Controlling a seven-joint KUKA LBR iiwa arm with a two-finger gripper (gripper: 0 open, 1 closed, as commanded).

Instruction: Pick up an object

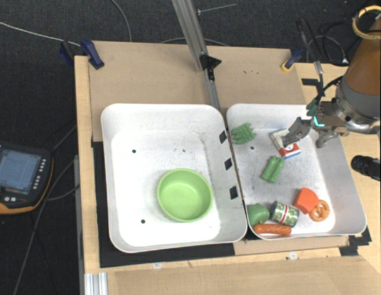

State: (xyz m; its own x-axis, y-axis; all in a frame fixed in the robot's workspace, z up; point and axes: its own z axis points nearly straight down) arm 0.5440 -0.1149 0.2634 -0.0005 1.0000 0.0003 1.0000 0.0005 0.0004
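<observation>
My gripper (311,135) hangs over the upper right part of the right bin (338,171), fingers spread open with only bin floor showing between them. Its left finger (296,130) is right above a small white, red and blue carton (285,147). Below that lies a green cylinder (272,168). A leafy green toy (243,133) rests near the bin's upper left corner. Along the front edge are an orange block (306,199), a pretzel (320,210), a small can (284,214), a green pepper (259,214) and a sausage (272,229).
The left bin (135,134) holds a light green bowl (185,194) near its front. A metal pole (190,23) slants up from between the bins. A teach pendant (18,177) lies off the bench at the left.
</observation>
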